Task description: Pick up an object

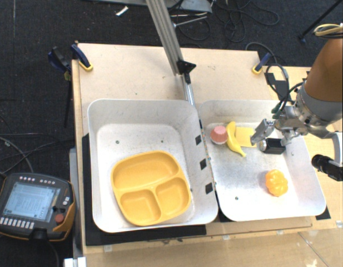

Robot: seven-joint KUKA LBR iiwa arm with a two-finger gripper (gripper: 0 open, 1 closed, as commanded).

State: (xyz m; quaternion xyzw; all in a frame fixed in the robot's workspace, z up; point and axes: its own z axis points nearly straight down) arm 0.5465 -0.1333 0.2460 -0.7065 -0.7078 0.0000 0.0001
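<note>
Bench (132, 71) fills the middle of the frame; two white bins sit on it side by side so I can reach either from the right edge.

Left bin (104, 115): holds the yellow tray (150, 187), lying flat at lower centre, three compartments up. Too broad for my fingers, I judge, so not a likely target.

Right bin (304, 204): holds the small items. My arm (327, 77) enters from the upper right and bends down over this bin, which I read as choosing from here.

My gripper (264, 137) hangs in the bin's upper part, fingers spread apart with nothing between them, just right of the banana (234, 138). Held wide, I judge, to straddle it.

Banana lies at centre right of the frame, touching or just beside a pink piece (218, 134) on its left. Contact with the neighbour may spoil a clean grip.

Orange lump (277, 182) sits apart, lower right, untouched.
</note>
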